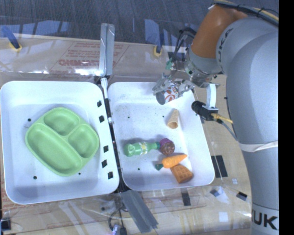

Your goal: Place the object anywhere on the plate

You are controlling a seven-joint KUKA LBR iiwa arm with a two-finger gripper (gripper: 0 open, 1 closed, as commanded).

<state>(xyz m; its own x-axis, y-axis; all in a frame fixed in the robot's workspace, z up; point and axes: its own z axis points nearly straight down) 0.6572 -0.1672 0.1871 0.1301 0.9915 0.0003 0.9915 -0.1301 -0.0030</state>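
Now, at the far left, a green plate (61, 140) with three compartments is being shown lying in the left bin (14, 102), nothing being carried on it. Moving right across the divider, the right bin (137, 102) is being shared by a green bottle-like toy (137, 148), a dark reddish ball (167, 146), a carrot (172, 160), an orange block (182, 173) and a pale cone (173, 118). Further right and toward the bin's far edge, the pincer (172, 88) is being held over a small red-and-white object (167, 95); whether that object is being grasped or merely touched cannot be told, since the grip is being hidden by the wrist hardware. If it is being carried, the coming move is being governed by one relation: the plate is lying well apart to the left and slightly nearer the camera, past the divider. The object's long axis cannot be judged.
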